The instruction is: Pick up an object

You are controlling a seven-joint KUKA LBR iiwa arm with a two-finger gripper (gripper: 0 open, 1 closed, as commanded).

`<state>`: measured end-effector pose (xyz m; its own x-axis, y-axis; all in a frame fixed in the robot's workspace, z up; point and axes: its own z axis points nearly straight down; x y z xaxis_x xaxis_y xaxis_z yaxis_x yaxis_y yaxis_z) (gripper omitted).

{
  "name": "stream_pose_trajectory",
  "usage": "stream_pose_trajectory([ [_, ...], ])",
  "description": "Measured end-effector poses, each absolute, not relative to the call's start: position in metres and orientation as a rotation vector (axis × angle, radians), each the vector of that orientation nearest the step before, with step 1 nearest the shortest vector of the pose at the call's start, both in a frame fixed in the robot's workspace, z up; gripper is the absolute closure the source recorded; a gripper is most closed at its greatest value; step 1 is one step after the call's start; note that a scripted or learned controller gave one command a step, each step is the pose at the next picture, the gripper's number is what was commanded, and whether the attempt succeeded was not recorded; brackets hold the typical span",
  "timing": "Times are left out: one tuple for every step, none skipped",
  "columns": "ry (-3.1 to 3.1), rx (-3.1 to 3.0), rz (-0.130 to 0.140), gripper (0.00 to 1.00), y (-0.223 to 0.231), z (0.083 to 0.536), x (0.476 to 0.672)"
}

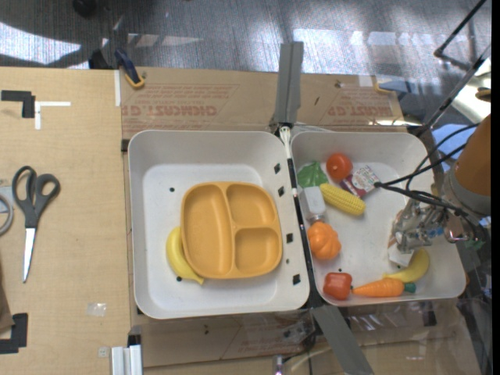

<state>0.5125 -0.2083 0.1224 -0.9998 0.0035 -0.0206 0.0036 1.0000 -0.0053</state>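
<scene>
Right bin (361,141) centre floor free; corn (342,199), pumpkin (323,240), carrot (379,288) ring it.

A pair of scissors (31,209) with grey handles lies on the tan bench top (62,287) at the left, blades pointing toward the near edge. Just left of the handles, a thin grey ring (5,213) shows partly at the frame's edge. A black bracket (20,100) sits near the bench's far left corner, and another black bracket (16,330) sits near the lower left corner. A small scrap of clear plastic (96,309) rests on the wood close to the left bin. Flattened brown cardboard (203,100) with reversed red lettering lies under the far sides of both bins.
</scene>
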Motion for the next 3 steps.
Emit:
stream_pose_trajectory([
  [3.135, 0.006, -0.002, 0.0, -0.207, 0.116, 0.508],
  [3.134, 0.099, 0.0, 0.0, -0.149, 0.094, 0.565],
  [3.133, 0.173, 0.0, 0.0, -0.221, 0.093, 0.515],
])
